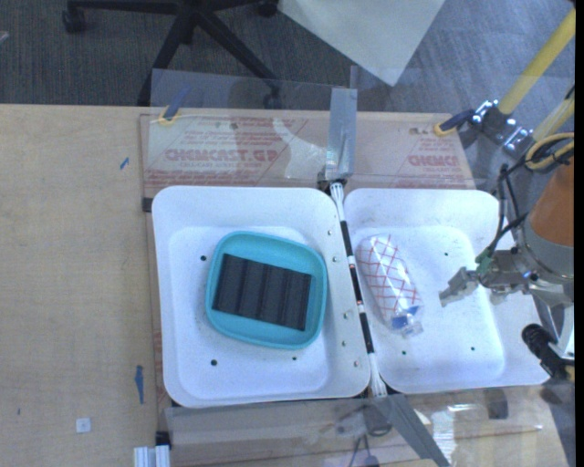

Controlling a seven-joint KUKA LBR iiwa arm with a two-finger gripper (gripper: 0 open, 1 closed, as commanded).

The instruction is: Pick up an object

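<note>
A pale wooden surface (pixel 64 274) fills most of the scene, marked with a few small blue tape scraps near its left side. Beyond its far edge lies grey carpeted floor (pixel 511 27). The black, star-shaped base of an office chair (pixel 196 36) stands on that carpet at the top left — its legs splay outward. A cream-coloured sheet (pixel 365 32) lies on the floor near the top centre. A yellow pole (pixel 543 59) slants in at the upper right. The light is soft and even — no hard shadows.
</note>
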